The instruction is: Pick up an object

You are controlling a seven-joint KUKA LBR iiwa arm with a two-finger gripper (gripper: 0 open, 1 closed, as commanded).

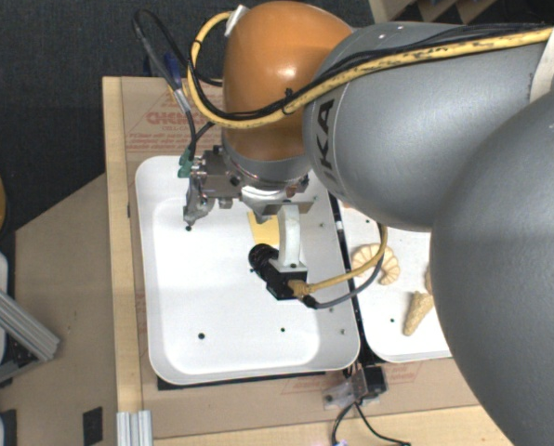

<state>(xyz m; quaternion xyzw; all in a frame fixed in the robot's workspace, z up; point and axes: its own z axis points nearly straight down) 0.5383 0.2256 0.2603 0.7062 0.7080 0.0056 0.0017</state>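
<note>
The gripper hangs low over the left bin to grab something; I cannot tell if it is clenched

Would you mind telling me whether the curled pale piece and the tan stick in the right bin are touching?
Apart. The camera view shows bare floor of the right bin between the curled pale piece and the tan stick.
</note>
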